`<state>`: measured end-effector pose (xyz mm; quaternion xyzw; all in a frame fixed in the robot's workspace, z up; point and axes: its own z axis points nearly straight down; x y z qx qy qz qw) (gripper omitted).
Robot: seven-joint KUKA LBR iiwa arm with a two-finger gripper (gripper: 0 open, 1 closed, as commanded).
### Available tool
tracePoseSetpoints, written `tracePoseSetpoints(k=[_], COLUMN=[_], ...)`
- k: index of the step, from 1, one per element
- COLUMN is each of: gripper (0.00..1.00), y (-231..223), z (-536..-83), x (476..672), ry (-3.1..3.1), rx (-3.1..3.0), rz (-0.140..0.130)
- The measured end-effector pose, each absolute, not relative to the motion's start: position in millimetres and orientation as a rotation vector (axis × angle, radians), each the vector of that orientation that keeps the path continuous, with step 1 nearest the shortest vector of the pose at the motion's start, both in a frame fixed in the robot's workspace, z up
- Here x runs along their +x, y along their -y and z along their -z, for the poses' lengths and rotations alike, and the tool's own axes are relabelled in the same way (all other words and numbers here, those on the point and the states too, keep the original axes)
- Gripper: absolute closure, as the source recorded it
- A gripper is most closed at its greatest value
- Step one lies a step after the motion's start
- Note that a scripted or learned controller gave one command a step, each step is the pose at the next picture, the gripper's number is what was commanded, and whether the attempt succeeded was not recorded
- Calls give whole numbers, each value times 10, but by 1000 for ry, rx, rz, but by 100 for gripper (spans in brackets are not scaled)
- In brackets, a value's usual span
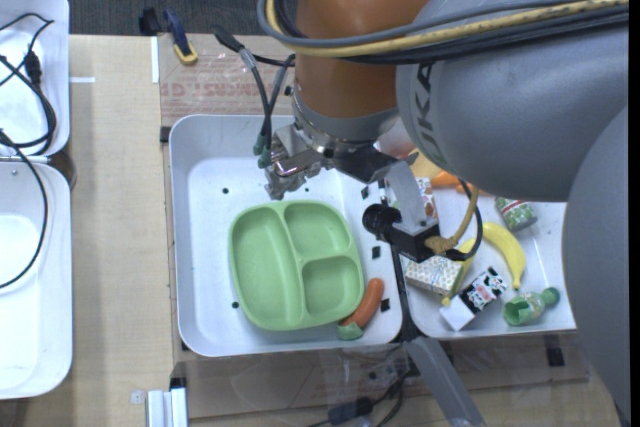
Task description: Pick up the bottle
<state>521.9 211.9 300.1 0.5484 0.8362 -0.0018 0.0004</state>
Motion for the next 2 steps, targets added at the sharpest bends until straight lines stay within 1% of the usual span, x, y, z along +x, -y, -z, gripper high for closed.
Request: tracePoseSetpoints(k=[1,2], gripper=[100,100], y=[-2140,-1127], z=[-2016,-2283], x=[4984,5091], ry=[-2680,-2767], rx=[1641,1488], rz=[7,4])
